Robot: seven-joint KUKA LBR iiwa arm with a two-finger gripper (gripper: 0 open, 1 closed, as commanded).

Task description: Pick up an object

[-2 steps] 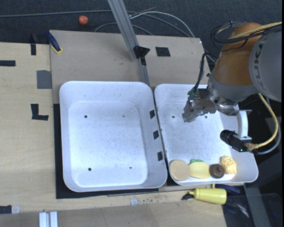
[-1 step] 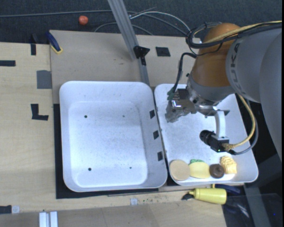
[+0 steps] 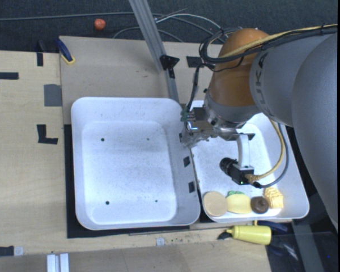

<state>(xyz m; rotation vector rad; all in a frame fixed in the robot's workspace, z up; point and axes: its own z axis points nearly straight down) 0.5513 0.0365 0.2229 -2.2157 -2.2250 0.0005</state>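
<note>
Along the right bin's near edge lie several small objects: a round tan disc, a pale yellow piece with a green bit, a brown round piece and a yellow block. The arm's orange-banded wrist hangs over the far left part of the right bin. Its gripper sits beneath the wrist, close to the wall shared by the two bins. A black part with a green light juts toward the objects. The wrist hides the fingers from above.
The left bin lies beside the right one. A grey slanted pole rises behind the bins. A yellow tool lies on the bench in front of the right bin. Cables loop around the wrist. A small red ball rests far back.
</note>
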